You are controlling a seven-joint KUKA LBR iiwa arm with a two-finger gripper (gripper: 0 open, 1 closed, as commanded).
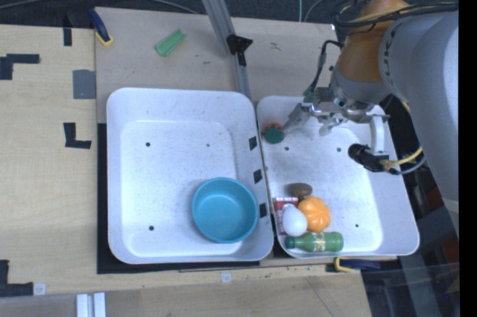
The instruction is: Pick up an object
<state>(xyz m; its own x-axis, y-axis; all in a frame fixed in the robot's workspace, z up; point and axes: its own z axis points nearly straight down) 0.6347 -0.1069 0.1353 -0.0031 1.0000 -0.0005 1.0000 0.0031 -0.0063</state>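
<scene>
Teal object (pixel 274 133) beside claw (pixel 292 121)

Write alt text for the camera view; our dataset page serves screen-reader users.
A grey arm's two-finger gripper hangs over the right white bin, beside a small green round object. Near that bin's front: a brown oval, orange ball, white egg and green bottle. A blue round bowl sits in the left white bin.

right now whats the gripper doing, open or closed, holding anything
Gripper: over the top left corner of the right bin, by a small green object; whether it is open, closed or holding that object cannot be told.
</scene>
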